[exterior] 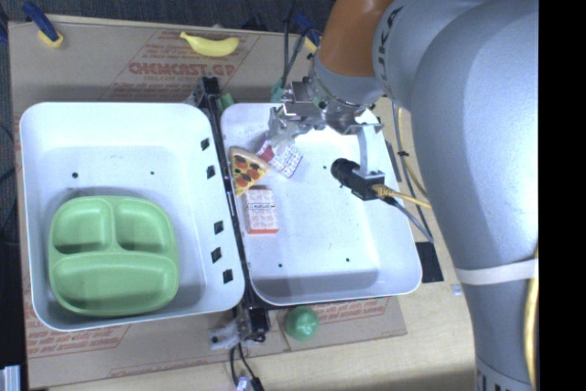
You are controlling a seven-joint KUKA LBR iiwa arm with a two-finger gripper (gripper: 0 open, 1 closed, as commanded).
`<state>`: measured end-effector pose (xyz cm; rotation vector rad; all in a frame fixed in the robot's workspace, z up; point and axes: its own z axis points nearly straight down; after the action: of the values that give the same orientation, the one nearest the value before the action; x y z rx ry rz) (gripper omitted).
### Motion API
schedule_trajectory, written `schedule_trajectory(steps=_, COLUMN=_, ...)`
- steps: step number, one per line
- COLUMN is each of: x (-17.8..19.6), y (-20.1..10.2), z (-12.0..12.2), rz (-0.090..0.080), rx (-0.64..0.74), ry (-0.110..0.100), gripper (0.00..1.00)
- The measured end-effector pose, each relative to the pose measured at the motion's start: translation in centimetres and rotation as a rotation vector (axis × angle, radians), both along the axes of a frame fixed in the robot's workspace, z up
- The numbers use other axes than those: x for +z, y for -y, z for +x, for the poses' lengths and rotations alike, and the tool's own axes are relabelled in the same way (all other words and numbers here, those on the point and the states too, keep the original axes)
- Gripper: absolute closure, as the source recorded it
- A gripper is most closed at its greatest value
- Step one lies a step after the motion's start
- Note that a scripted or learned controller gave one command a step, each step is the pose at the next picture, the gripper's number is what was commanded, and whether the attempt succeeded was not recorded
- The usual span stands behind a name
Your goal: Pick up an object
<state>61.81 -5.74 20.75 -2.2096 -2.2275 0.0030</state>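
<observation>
- Looking down from the camera above the bench, the grey arm (458, 105) reaches in from the right, and its orange band sits over the far edge of the right bin (385, 261).
- The gripper (280, 127) hangs low over the far left corner of that bin. From here I cannot tell how wide it stands, or whether it has hold of anything.
- Just beneath it lies a red-and-white packet (287, 160), tilted, close enough that the two may be touching.
- Beside the packet, against the bin's left wall, lies a toy pizza slice (244, 169). A small orange-and-white carton (262, 211) lies flat just nearer than it.
- The left bin (55, 133) holds a green divided plate (112, 254) in its near half.
- On the cardboard outside the bins, a yellow banana (211, 42) lies beyond them and a green ball (300, 322) sits in front of the right one.
</observation>
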Motion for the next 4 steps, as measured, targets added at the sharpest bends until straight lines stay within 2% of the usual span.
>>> schedule_trajectory(steps=1, x=0.0, y=0.1, z=0.0, rz=-0.001, rx=-0.001, ry=0.001, gripper=0.0)
schedule_trajectory(steps=2, x=-11.1, y=3.7, z=3.6, rz=-0.003, rx=-0.002, ry=0.012, gripper=0.0)
schedule_trajectory(steps=3, x=-9.9, y=3.7, z=3.7, rz=-0.006, rx=0.003, ry=0.014, gripper=1.0)
schedule_trajectory(steps=4, x=-1.4, y=-6.3, z=3.9, rz=0.001, rx=0.001, ry=0.007, gripper=1.0)
